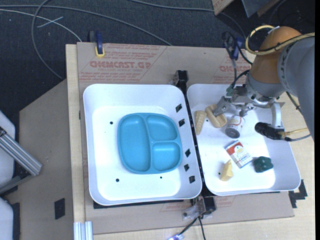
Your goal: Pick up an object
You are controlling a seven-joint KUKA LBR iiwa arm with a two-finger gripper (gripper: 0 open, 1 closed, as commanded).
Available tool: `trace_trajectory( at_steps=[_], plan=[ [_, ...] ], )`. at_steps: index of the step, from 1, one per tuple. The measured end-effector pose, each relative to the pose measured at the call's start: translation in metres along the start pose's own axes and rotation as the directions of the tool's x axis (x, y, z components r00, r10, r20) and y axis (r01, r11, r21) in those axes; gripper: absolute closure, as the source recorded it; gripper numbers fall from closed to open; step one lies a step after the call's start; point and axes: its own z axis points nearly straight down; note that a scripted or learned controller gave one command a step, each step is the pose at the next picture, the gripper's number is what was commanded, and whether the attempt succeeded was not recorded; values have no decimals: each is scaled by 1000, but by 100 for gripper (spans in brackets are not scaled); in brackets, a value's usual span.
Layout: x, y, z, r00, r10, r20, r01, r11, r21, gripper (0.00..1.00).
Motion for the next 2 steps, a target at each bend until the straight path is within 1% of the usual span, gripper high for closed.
trace_trajectory(
  at_steps=[1, 2],
  plan=[
    [1, 2, -13, 1000, 0, -2, 0, 1000, -6, 100],
    [-6, -2, -73, 1000, 0, 1, 0, 1000, -4, 100]
  ],
)
